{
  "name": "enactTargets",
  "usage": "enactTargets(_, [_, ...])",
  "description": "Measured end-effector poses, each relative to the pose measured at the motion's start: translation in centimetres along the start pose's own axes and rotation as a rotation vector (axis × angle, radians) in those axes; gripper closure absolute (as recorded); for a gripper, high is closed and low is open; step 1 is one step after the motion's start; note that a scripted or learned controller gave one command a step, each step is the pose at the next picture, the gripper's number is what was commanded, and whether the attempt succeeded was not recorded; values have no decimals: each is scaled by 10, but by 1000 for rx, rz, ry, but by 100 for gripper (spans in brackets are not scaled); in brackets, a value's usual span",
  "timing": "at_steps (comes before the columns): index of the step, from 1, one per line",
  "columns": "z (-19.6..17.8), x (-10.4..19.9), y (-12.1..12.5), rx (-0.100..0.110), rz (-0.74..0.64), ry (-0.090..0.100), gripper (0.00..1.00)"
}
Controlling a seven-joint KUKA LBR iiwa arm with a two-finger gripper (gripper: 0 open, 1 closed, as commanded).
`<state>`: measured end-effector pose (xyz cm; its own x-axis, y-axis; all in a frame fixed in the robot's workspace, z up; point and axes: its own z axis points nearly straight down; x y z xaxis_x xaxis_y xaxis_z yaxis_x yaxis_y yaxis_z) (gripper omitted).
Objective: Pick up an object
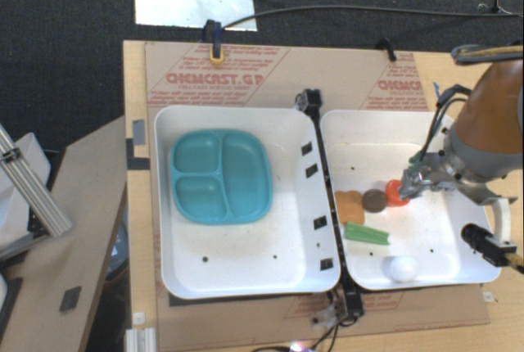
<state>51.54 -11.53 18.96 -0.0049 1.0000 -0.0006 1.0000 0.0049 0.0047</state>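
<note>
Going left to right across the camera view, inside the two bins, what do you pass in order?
Teal divided plate → tan flat piece → brown disc → orange-red object, with the gripper right beside it. The green stick and white ball lie nearer the camera and overlap that order.

Small orange-red object (395,193) in right bin (434,260), beside dark brown disc (374,200), at gripper (409,182) tip.

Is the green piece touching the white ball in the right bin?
Apart. The camera view shows bare bin floor between the green piece and the white ball.
</note>
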Motion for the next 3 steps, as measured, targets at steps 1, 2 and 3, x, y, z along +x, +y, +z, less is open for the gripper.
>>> enactTargets(1, [-64,0,3,-3,0,-1,100])
enactTargets(2, [-51,55,3,2,-5,2,100])
enactTargets(3, [-56,108,14,2,-5,2,100])
